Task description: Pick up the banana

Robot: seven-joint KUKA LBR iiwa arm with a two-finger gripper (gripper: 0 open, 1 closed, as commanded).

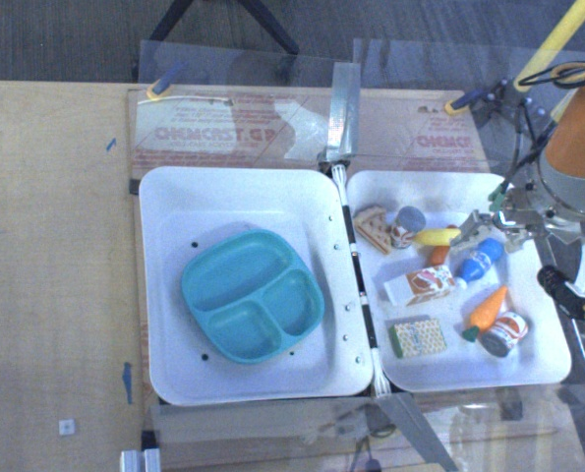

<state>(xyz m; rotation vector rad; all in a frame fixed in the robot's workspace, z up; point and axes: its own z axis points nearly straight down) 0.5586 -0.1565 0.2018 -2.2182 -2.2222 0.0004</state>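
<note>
A small yellow banana (437, 236) lies in the right bin (553, 367), near the middle of its far half. It rests between a grey-blue can (408, 220) on its left and a blue bottle (479, 262) on its right. My gripper (492, 232) hangs just right of the banana's right end, above the blue bottle. Its fingers stand open with nothing between them. The banana is free of the gripper.
The right bin also holds a waffle piece (374, 229), a white and orange carton (425, 283), a carrot (487, 308), a tin (506, 332) and a speckled cracker block (418, 337). A teal divided plate (253, 295) lies in the left bin (174, 205).
</note>
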